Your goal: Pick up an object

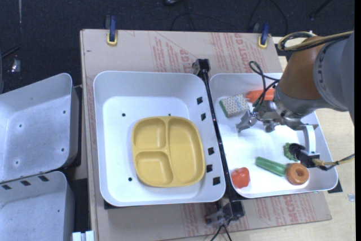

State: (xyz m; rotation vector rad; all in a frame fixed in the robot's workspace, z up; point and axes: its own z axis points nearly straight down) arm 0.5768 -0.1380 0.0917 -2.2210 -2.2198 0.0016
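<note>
Far to the left of the gripper (256,121), in the left bin (107,138): a yellow divided plate (168,151), three compartments, lying flat. Between the two bins, a dark strip (213,127) with black clips.

In the right bin (321,183), just left of the gripper and slightly above it: a small sponge (233,104), pale with a green dotted face, lying near the bin's upper left corner. Below and left of the gripper, near the bin's front wall: a red tomato-like piece (240,176), well apart from the fingers.

At the gripper itself: metal fingers (245,123) spread apart, low over the white bin floor, nothing between them. Just above and behind it, partly hidden by cables: an orange carrot-like piece (260,94).

Below and right of the gripper: a green stick-shaped vegetable (271,166) lying at a slant, and touching its right end an orange round piece (297,174) with a pale centre. Just above that round piece, a small dark green item (293,150), too small to identify.

To the right: grey arm (333,73) with orange band (299,73), reaching in over the right bin's edge.
</note>
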